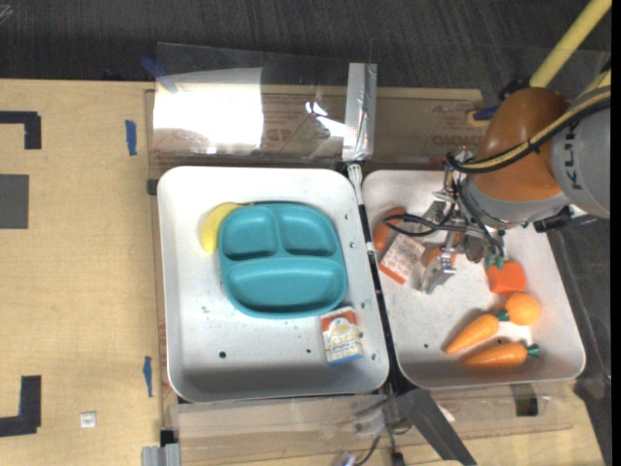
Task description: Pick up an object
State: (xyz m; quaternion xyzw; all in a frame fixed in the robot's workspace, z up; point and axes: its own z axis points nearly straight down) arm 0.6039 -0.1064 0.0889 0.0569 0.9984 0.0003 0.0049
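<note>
Care matters most in lining up before closing: the tool (439,270) hangs low over the right bin (572,357), near its left wall, and a good grasp needs it centred on one item with nothing else between the fingers. Whether those fingers stand wide or narrow I cannot tell; cables and metal parts blur together there.

The likeliest target, by my judgement, is the packet (400,256), white and orange, lying against the bin's left wall. It sits just beside the tool, on its left, perhaps touching. Two carrots (475,333) lie toward the bin's near right corner, well apart from the tool, with a small orange fruit (523,308) just above them.

The left bin (184,357) carries a teal divided plate (281,258) and a small carton (341,338) near its near right corner.
</note>
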